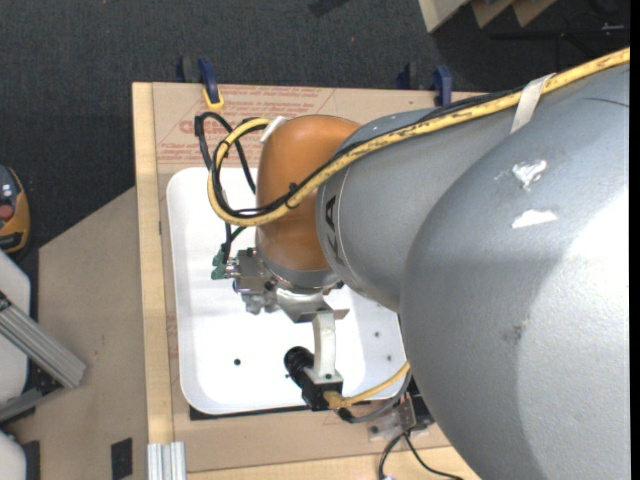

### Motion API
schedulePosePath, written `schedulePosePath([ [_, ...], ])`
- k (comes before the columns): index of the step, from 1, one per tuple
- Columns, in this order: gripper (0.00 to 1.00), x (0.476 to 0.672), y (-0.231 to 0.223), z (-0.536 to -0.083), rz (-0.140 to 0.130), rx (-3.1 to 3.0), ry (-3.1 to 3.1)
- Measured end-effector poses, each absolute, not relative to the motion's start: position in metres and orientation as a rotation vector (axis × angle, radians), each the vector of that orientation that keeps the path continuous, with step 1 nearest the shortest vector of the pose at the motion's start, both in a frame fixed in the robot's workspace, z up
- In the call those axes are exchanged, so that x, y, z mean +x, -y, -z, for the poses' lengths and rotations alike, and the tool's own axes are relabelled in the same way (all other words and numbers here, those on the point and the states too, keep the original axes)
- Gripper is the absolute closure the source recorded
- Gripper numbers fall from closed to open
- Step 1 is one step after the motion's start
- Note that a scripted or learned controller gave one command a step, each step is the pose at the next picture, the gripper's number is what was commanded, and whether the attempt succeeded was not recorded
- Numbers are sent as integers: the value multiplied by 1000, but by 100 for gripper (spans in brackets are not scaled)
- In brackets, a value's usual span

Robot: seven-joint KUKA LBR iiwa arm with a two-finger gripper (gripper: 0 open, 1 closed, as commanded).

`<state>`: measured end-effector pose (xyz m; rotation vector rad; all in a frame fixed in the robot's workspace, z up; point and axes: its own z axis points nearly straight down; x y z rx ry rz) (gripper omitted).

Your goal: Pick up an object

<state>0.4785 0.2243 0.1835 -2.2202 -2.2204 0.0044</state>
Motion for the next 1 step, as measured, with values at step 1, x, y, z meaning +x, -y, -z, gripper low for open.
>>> schedulePosePath([
  [1, 100, 479, -224, -187, 1, -2221, 2221],
])
